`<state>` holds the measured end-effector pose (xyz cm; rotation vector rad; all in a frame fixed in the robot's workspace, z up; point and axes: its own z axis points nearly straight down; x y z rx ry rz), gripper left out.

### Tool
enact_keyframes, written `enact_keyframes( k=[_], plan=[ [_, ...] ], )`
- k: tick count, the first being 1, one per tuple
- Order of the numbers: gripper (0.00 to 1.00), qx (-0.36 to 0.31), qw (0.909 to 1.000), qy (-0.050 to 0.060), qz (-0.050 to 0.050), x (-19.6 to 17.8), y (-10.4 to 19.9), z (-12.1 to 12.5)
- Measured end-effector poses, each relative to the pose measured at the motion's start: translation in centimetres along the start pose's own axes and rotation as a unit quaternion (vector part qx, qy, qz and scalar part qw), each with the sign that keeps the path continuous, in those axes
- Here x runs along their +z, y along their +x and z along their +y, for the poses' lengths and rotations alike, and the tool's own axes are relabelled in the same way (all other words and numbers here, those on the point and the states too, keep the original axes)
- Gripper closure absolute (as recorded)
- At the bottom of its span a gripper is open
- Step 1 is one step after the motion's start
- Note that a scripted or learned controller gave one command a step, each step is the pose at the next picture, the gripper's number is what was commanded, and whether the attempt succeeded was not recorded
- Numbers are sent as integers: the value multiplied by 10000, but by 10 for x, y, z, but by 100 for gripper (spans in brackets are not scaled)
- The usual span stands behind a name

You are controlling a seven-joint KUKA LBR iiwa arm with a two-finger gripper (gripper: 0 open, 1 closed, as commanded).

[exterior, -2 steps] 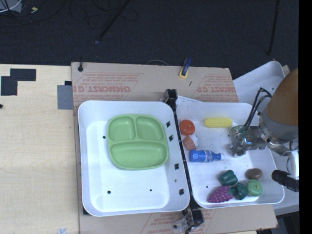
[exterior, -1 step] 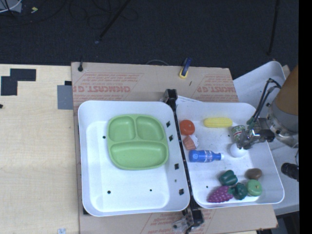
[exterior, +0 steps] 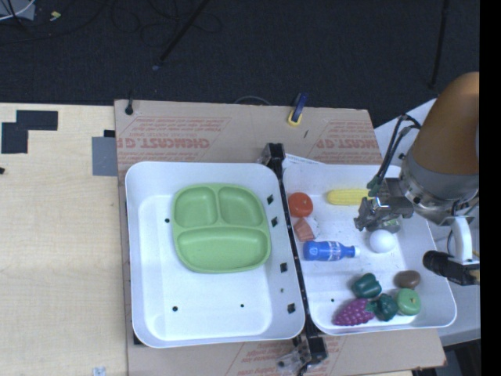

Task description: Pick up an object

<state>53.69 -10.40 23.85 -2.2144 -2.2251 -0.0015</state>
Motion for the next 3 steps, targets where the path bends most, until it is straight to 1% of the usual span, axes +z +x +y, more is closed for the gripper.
enact_keyframes(
  k=[1,2,3],
  plan=[
    [100,6,10000,4,-3,2,42,14],
    [100,5,10000,3,-2,2,95,28],
    [100,34,10000,17,-13,13,84,27]
  ],
)
